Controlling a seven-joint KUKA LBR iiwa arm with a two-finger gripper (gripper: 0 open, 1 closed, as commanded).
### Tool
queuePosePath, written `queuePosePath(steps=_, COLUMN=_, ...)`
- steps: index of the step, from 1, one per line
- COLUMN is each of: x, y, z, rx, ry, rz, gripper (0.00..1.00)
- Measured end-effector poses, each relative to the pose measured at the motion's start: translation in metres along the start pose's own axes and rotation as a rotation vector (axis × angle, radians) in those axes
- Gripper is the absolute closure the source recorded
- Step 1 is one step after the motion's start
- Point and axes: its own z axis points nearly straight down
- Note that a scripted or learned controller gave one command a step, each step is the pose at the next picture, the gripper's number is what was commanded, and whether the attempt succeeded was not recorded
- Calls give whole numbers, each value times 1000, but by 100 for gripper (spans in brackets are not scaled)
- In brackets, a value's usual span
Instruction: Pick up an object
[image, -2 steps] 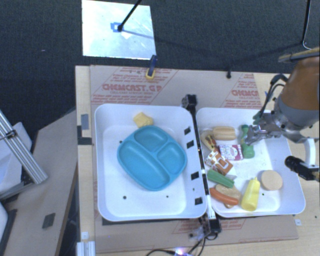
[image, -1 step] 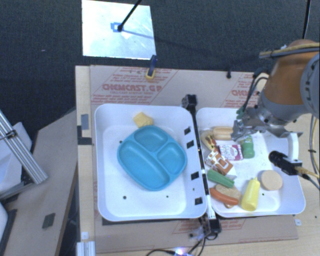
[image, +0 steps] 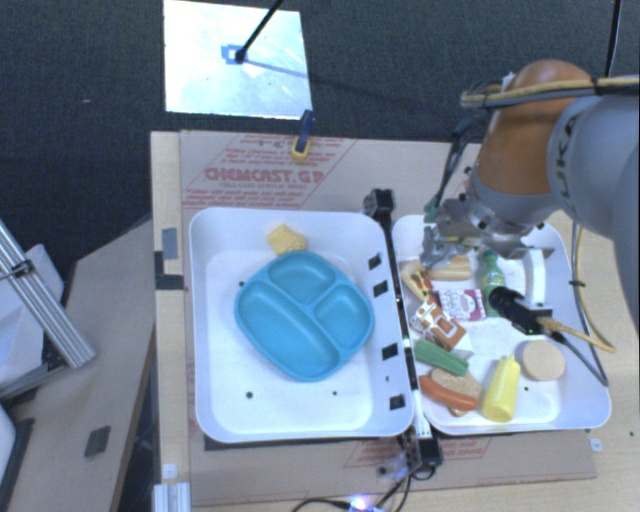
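My gripper (image: 436, 250) hangs low over the back left part of the right bin (image: 585, 400), under the grey and orange wrist. Just below it lie a tan bread-like piece (image: 452, 268) and a pale fries-like toy (image: 411, 277). A green bottle (image: 491, 271) lies right of the gripper. Nearer the front are a red and white packet (image: 461, 303), a second printed packet (image: 431, 319), a green stick (image: 439, 356), a hot dog (image: 449, 391), a yellow bottle (image: 502, 388) and a round tan bun (image: 544, 361). Nothing shows between the gripper and these toys.
The left bin (image: 220, 400) holds a blue divided plate (image: 303, 315) and a small yellow piece (image: 287, 239) at its back. A black-clipped wall (image: 392, 300) separates the two bins. A shiny sheet (image: 237, 58) lies beyond the bench.
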Motion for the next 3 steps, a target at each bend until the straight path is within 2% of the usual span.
queuePosePath(steps=1, x=59, y=24, z=-1, rx=1, ry=1, rz=0, gripper=100)
queuePosePath(steps=2, x=111, y=35, z=16, rx=2, ry=0, rz=2, gripper=100)
queuePosePath(steps=3, x=105, y=43, z=7, rx=1, ry=-1, rz=5, gripper=100)
